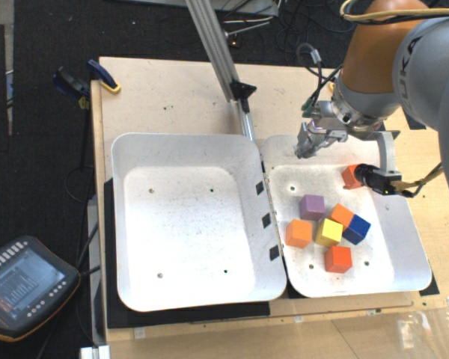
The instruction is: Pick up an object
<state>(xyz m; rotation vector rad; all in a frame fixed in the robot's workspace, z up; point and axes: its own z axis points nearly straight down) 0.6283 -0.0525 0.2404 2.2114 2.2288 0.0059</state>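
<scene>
Item, nearest the lens: a handheld control pendant (21, 286) with a lit screen, lying off the bench at the lower left corner.

Item: a pale wooden bench (172, 88), bearing two shallow white bins side by side.

Item: the left bin (135, 152), speckled with a few dark flecks.

Item: the right bin (404, 271), holding the loose cubes. A cluster sits near its middle: a purple cube (312, 206), an orange cube (299, 233) just below it, a yellow cube (330, 232) touching or nearly touching its neighbours, a second orange cube (342, 215) behind the yellow, a blue cube (357, 229) at the right of the group, and a red-orange cube (338, 259) standing a little apart at the front. A further red-orange cube (351, 176) lies near the bin's far right rim, partly hidden by a black fitting.

Item: the arm, grey with an orange band, reaching in from the right; its gripper (308, 146) hangs over the far edge of the right bin, well apart from the cluster. Nothing is seen between the fingers (whether they stand spread or closed I cannot tell at this angle).

Item: a clamp with blue and yellow handles (90, 81) at the bench's far left corner; a slanted metal pole (217, 43) rising behind the bins.

Note on the step in hand, as I judge it: the approach to a cube. The front red-orange cube looks the soundest choice, having free space on most sides; the crowded ones risk a finger landing on a neighbour. Descend squarely, fingers straddling two opposite faces
</scene>
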